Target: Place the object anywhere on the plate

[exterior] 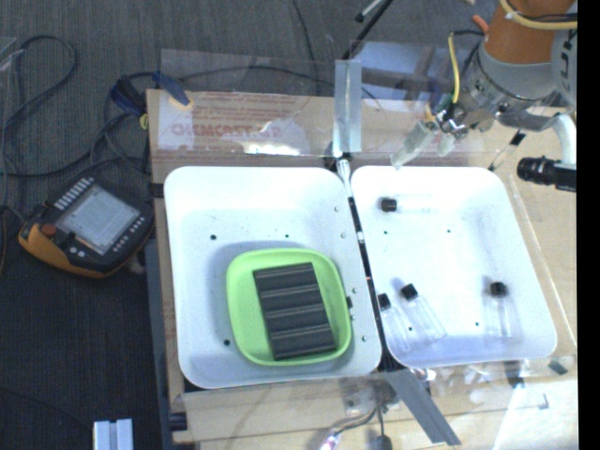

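So there are 2 white bins side by side on the bench. The left bin (187, 251) has a green plate (242, 279) sitting toward its near side, and a dark ribbed block (294, 309) lies flat on the plate, pretty much centred.

The right bin (525, 242) has 3 clear vials with black caps, super hard to make out against the white: one (401, 204) at the far left of the bin, one (419, 309) near the middle-left, one (500, 306) to the right. Their bodies are basically see-through, only the caps pop.

The arm (530, 40) comes in top right and is cut off by the frame edge. The gripper (441, 125) hangs over the far rim of the right bin; it seems to have something clear and long in it, though I can't tell the finger state from this blur.

Off the bench on the left floor there's a teach pendant (89, 225) with cables.
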